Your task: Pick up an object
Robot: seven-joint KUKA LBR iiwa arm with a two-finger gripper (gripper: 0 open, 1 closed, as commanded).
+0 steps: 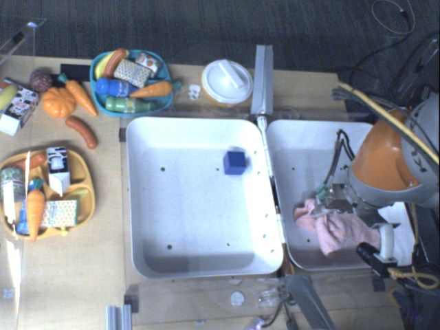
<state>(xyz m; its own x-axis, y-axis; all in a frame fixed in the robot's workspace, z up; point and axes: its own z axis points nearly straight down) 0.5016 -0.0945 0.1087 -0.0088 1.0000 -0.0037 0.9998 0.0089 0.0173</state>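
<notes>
Low, pincer [324, 207] on pink cloth [333, 229], near right bin [302, 143] divider

No legible text anywhere.

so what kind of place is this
Probably a robot lab's grasping bench: two white bins side by side under a fixed camera, a grey and orange arm over a pink cloth, toy food baskets alongside.
</notes>
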